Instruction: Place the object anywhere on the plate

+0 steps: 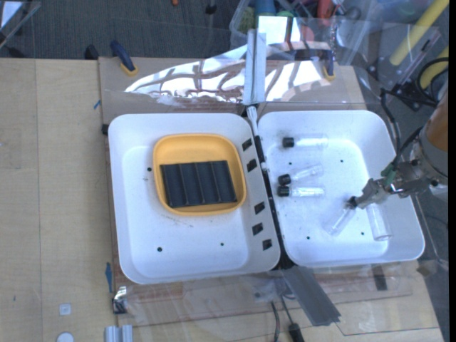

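Fingers [356, 200] of the two-finger gripper [354, 202] are pointing down-left into the right white bin [399, 137]; their opening cannot be judged and nothing is visibly held.

Just below-left of the fingertips, a clear plastic vial [340, 221] is lying flat, seemingly touching or nearly so. A second clear vial [378, 223] is lying just right of them. Three black-capped clear vials [301, 170] are lying farther left. Well left, in the other bin, a yellow rounded-square plate [198, 173] carrying a dark ribbed insert [197, 184] is waiting. The pick step appears to be in hand; placement is not yet done. Next move likely calls for closing on one vial, lifting, and carrying across the divider. No legible writing or brand is showing.
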